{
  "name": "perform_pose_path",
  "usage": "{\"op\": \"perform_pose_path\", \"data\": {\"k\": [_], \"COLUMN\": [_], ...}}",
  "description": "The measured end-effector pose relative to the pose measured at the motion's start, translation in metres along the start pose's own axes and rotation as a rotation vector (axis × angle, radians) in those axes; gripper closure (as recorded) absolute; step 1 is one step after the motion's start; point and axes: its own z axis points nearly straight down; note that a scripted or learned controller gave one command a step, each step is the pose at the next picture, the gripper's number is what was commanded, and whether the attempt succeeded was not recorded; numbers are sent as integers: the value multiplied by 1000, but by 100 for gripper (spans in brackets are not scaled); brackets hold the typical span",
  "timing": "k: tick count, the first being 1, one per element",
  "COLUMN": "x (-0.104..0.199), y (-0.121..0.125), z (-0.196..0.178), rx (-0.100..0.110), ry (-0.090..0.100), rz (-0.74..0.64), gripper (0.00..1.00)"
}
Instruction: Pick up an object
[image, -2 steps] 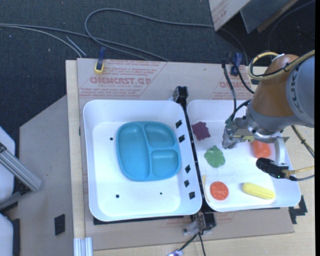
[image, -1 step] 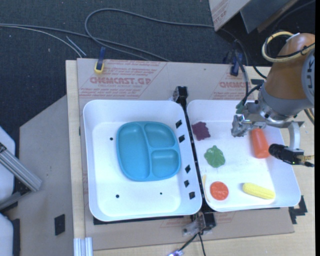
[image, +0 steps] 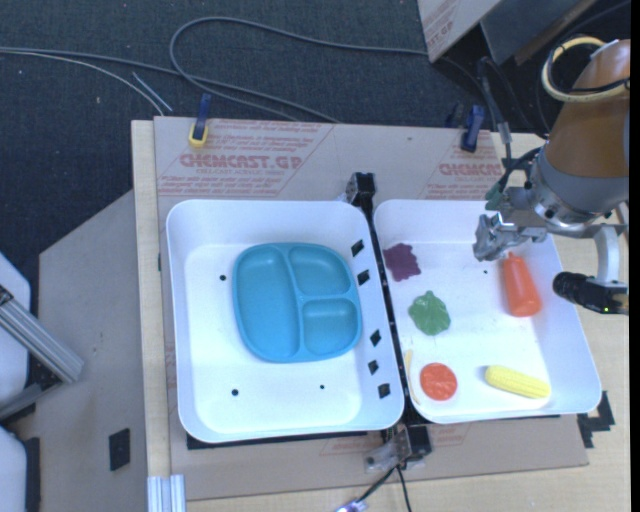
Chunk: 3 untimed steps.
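I see the hand (image: 492, 238) low over the right bin (image: 570, 400), near its far edge, just beside the top end of the carrot (image: 520, 285). I cannot tell its state from this angle, and nothing shows in its grip. The carrot lies lengthwise on the bin floor under the arm (image: 588, 130). Left of it sit the purple piece (image: 402, 261) and the green piece (image: 430, 313); nearer me are the tomato (image: 438, 381) and the corn (image: 517, 381). In the left bin (image: 200, 400) a blue tray (image: 297, 300) lies flat. Both bins rest on the counter (image: 250, 150).
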Motion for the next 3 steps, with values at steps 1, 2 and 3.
{"op": "perform_pose_path", "data": {"k": [1,2,3], "x": [56,110,168], "y": [-12,-34,-39], "z": [11,17,20], "rx": [9,10,9], "ry": [4,4,4], "rz": [-4,-4,-6], "gripper": [100,100,100]}}
